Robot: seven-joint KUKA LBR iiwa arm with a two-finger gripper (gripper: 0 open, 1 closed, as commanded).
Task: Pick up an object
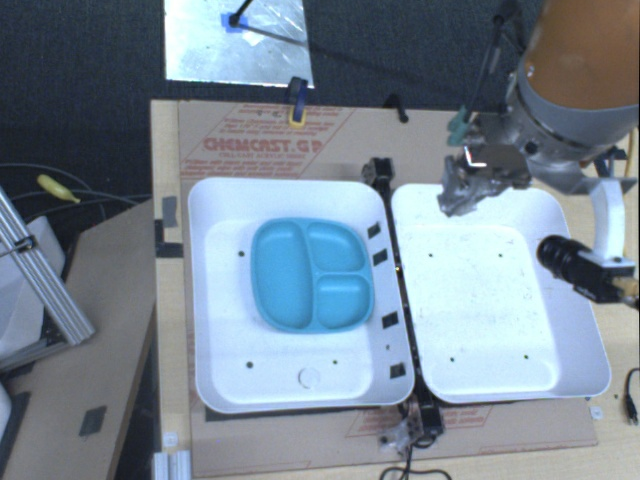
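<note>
A light blue divided plate (310, 274) with three compartments lies flat in the middle of the left bin (225, 368). My gripper (462, 194) hangs over the far left corner of the right bin (570, 368), below the grey wrist and the orange band (585, 28). It is well apart from the plate, to the right of the divider between the bins. I see nothing held under it.
A small white disc (308, 376) lies near the left bin's front wall. A black cylinder (572, 263) juts in over the right bin's right side. Black clips (389, 320) line the seam between the bins. Cardboard (265, 138) lies under both bins.
</note>
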